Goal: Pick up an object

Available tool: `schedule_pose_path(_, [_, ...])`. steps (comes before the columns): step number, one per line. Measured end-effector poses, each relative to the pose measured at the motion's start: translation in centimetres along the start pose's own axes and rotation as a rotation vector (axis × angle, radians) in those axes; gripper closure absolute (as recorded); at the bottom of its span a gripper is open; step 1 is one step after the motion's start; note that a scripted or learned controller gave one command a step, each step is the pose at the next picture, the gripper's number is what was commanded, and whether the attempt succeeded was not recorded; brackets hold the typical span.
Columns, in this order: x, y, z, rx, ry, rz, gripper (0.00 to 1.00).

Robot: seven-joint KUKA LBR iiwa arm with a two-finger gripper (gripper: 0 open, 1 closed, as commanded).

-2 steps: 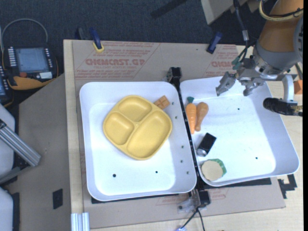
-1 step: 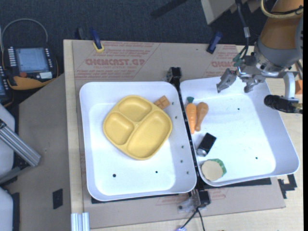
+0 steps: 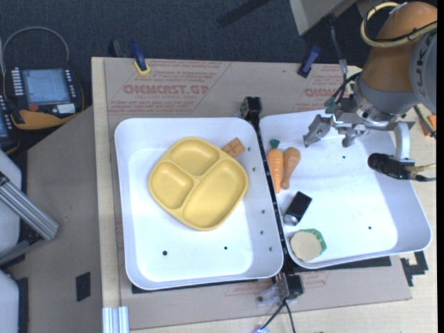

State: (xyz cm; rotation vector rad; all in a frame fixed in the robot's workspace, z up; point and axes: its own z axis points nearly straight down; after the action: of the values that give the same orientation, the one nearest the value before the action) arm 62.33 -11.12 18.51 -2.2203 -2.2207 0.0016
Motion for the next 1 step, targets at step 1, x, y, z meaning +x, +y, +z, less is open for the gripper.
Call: schedule_pose_path(1, [0.69, -0.91, 5.11, 0.006, 0.001, 0.0, 0.0])
